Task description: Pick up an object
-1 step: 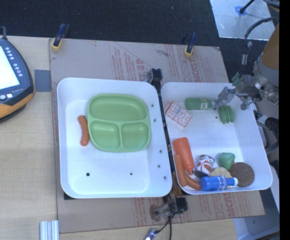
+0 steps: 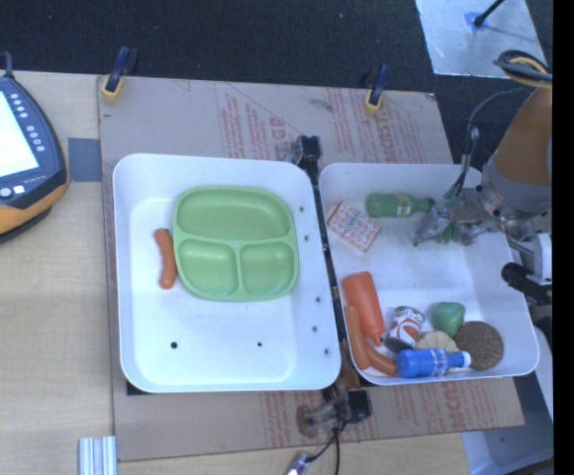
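My gripper (image 2: 445, 226) hangs low over the back right of the right bin (image 2: 490, 277), just right of a green bottle (image 2: 398, 205) lying on its side. I see nothing held in it. In the same bin, a red-and-white checkered packet (image 2: 352, 224) lies at the back left and an orange carrot (image 2: 363, 303) towards the front left. At the front sit a blue bottle (image 2: 431, 362), a green pepper (image 2: 448, 317), a brown round cookie (image 2: 479, 343) and a small red-and-white ball (image 2: 406, 321), crowded together.
The left bin (image 2: 127, 295) holds a green divided plate (image 2: 236, 242) and an orange sausage (image 2: 166, 257) beside it. A teach pendant (image 2: 5, 161) lies on the bench at far left. Clamps (image 2: 117, 73) hold the cardboard at the back edge.
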`<move>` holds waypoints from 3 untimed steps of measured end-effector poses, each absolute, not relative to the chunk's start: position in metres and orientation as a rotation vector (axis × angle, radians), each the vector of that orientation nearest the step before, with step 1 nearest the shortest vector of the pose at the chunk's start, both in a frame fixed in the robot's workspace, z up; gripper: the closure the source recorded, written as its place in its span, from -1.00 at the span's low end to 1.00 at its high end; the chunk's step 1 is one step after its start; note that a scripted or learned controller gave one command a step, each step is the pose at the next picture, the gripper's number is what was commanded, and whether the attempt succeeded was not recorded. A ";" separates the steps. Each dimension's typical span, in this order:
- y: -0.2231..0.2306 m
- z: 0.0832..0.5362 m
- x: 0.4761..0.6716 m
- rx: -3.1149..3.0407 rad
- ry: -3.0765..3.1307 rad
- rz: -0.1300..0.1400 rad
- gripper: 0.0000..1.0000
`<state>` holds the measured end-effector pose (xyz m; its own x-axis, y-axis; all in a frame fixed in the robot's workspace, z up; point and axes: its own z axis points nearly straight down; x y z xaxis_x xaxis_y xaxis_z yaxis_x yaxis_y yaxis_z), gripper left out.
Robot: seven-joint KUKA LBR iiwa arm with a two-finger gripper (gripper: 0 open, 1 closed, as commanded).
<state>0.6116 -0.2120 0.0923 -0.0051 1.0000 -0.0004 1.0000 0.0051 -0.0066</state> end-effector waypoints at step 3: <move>-0.163 0.092 0.648 -2.212 -2.225 0.006 -1.00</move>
